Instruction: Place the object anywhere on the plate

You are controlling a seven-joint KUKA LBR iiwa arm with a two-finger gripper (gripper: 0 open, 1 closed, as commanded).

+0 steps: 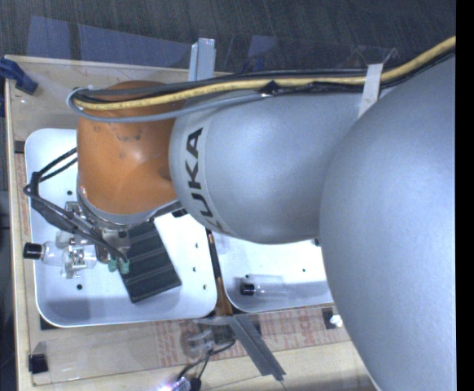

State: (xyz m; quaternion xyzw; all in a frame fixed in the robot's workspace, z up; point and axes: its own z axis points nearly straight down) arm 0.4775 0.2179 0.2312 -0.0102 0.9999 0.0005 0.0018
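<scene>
The arm's grey body and orange band (127, 157) cover most of the view. Below the band, the gripper (78, 255) shows as a small metal assembly with cables, hanging over the left bin (50, 300) near its left side. A dark ribbed block (149, 263) slants beside it, toward the bin's middle; I cannot tell whether it is part of the gripper or a loose thing. A small clear-and-dark object (261, 286) lies on the floor of the right bin (302, 259) near its front left corner, apart from the gripper.
A brown divider (214, 275) runs between the two bins. The wooden bench edge (13, 177) borders the left bin, with a blue clamp (13, 73) at the back left corner. Metal brackets (237, 340) stand at the front between the bins.
</scene>
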